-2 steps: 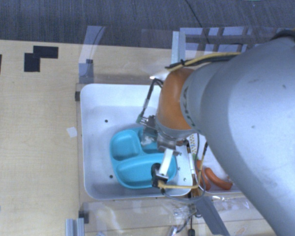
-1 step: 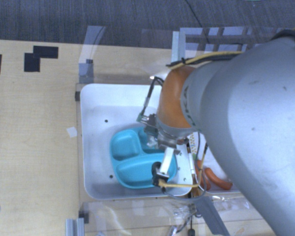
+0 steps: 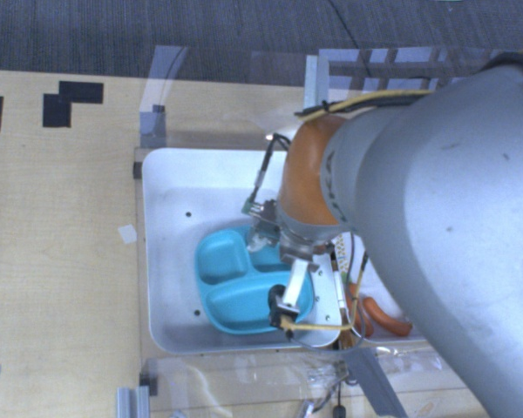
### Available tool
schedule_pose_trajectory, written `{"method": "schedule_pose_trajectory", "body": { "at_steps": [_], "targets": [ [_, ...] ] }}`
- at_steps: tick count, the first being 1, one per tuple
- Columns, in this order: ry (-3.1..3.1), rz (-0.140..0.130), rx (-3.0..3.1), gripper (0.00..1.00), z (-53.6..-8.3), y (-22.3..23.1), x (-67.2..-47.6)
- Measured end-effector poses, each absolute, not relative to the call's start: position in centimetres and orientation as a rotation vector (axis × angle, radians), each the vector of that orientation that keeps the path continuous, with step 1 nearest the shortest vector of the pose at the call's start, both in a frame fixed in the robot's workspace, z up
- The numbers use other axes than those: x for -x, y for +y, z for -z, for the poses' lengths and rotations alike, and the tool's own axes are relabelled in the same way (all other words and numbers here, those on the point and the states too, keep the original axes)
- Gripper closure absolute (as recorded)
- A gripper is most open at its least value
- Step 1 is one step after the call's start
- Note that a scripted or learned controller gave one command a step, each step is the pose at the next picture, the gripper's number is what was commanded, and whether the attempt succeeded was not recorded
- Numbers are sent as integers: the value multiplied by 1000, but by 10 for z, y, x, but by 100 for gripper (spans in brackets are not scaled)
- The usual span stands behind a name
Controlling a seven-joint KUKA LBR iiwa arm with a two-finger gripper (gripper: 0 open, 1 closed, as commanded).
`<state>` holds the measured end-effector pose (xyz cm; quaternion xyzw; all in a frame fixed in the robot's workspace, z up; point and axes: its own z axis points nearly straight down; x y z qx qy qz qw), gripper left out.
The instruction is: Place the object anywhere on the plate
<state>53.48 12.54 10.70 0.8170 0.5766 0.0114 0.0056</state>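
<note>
Sitting in bin (image 3: 170,259): teal plate (image 3: 235,307) w/ dividers

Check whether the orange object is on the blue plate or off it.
Off. The orange object lies to the right of the blue divided plate, clear of its rim. The plate compartments in view hold nothing orange.

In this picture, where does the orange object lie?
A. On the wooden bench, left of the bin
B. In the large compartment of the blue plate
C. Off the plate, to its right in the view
C: the orange object lies right of the blue divided plate, not on it, and the arm partly covers it.
</note>
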Motion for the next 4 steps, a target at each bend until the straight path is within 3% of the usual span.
{"method": "schedule_pose_trajectory", "body": {
  "at_steps": [1, 2, 3, 4],
  "targets": [
    [1664, -61, -2635, 0, -99, 185, -548],
    [1932, -32, -2443, 0, -100, 219, -586],
    [2312, 2, -2112, 0, -103, 224, -605],
    [2055, -22, -2347, 0, -100, 221, -633]
  ]
}}
